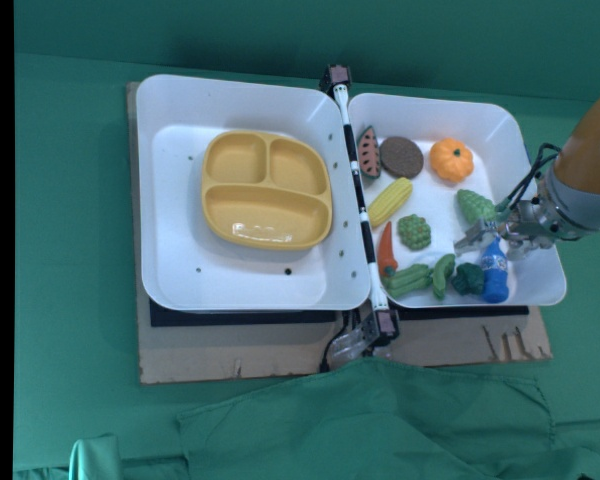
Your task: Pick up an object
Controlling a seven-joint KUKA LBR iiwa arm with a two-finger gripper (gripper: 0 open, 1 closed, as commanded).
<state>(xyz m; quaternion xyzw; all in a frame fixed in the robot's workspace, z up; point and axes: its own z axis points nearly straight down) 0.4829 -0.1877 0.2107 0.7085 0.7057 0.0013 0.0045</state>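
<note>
The gripper (pixel 487 236) hovers low in the right bin (pixel 500 118) — just above the blue bottle (pixel 495 273), beside the green cone-shaped toy (pixel 474 207) — grip unreadable.

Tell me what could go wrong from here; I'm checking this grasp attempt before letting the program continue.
1. The gripper sits amid crowded toys: the blue bottle, dark green broccoli and light green vegetable lie close together, so it may nudge neighbours or pinch two.
2. The bottle lies near the right bin's wall, which could block a finger.
</note>
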